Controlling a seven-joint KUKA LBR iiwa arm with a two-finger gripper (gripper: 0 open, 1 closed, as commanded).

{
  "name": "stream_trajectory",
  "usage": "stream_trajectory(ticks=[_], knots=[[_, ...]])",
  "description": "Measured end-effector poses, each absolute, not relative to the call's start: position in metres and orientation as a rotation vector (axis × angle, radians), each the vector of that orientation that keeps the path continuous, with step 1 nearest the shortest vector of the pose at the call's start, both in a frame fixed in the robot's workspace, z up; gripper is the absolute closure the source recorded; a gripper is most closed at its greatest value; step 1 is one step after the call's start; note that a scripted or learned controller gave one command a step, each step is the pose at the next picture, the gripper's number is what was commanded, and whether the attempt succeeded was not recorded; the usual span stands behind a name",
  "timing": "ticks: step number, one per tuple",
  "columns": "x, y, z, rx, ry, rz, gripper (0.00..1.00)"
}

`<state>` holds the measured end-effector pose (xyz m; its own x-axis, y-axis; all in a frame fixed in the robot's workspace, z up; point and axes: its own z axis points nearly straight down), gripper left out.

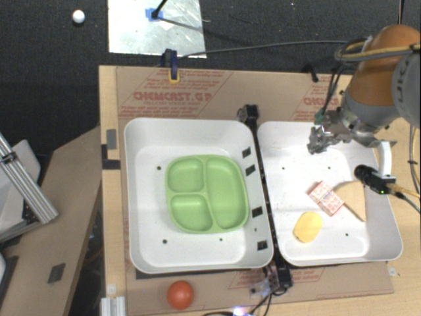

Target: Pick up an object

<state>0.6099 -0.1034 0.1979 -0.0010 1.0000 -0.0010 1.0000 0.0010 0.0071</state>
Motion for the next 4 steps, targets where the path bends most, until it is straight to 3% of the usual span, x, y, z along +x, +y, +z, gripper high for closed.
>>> stream_trajectory(ticks=[1,4], knots=[[0.611,-0.103,0.202,2.217,2.224,0.003,1.00],[0.602,0.075,0.202,2.210,2.235,0.005,1.00]])
